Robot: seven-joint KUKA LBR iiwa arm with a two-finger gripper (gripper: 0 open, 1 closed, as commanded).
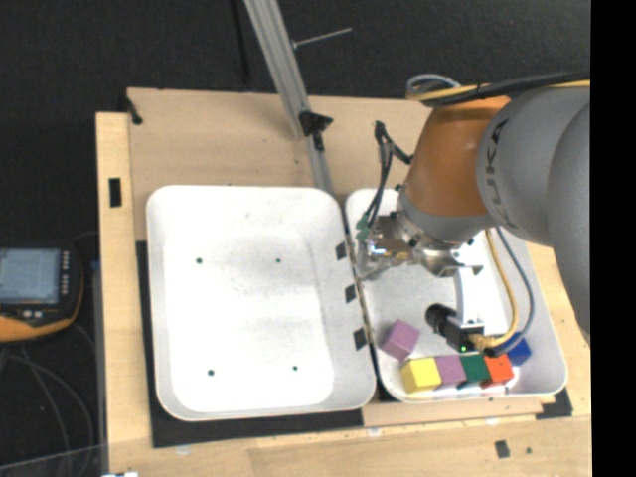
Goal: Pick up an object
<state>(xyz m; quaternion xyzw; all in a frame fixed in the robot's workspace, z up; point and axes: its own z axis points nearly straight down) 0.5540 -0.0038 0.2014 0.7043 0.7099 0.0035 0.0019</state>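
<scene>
Several small blocks lie at the front of the right bin (545, 386). A purple block (400, 339) sits alone near the bin's left wall. Along the front wall stand a yellow block (421, 374), a lilac block (450, 370), a green block (473, 369) and an orange block (498, 368). A blue block (518, 349) lies just behind the orange one. My gripper (381, 250) hangs over the back left part of the right bin, below the orange wrist band, some way behind the purple block. I see nothing held in it.
The left bin (248, 296) lies beside the right one, with a shared divider between them. A metal pole (286, 68) slants up from the back of the bench. A handheld console (35, 284) rests off the bench at the far left.
</scene>
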